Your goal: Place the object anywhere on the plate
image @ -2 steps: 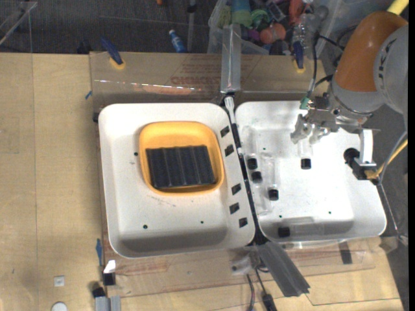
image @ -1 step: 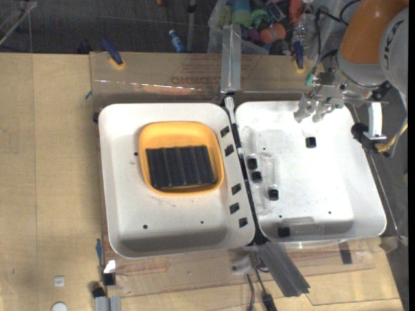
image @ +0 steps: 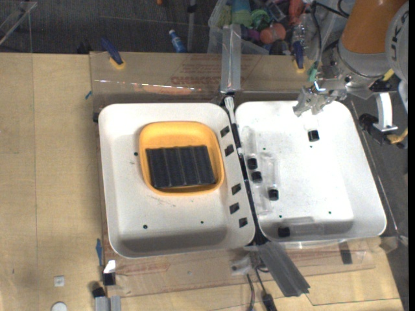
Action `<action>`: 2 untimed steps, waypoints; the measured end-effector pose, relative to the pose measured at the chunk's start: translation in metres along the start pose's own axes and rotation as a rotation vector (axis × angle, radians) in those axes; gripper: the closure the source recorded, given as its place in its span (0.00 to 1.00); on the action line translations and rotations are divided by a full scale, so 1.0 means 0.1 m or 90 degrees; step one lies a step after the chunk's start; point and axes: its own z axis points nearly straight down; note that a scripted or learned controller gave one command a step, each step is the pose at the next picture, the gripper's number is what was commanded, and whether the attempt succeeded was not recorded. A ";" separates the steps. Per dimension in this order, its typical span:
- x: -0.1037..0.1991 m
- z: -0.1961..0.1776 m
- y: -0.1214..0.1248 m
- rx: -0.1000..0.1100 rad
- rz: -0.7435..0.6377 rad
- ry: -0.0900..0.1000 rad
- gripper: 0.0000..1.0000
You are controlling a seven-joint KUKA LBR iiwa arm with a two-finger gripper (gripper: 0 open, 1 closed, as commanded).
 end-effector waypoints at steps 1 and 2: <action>-0.11 -0.25 -0.01 0.000 -0.063 0.000 1.00; -0.23 -0.53 -0.02 0.000 -0.097 0.000 1.00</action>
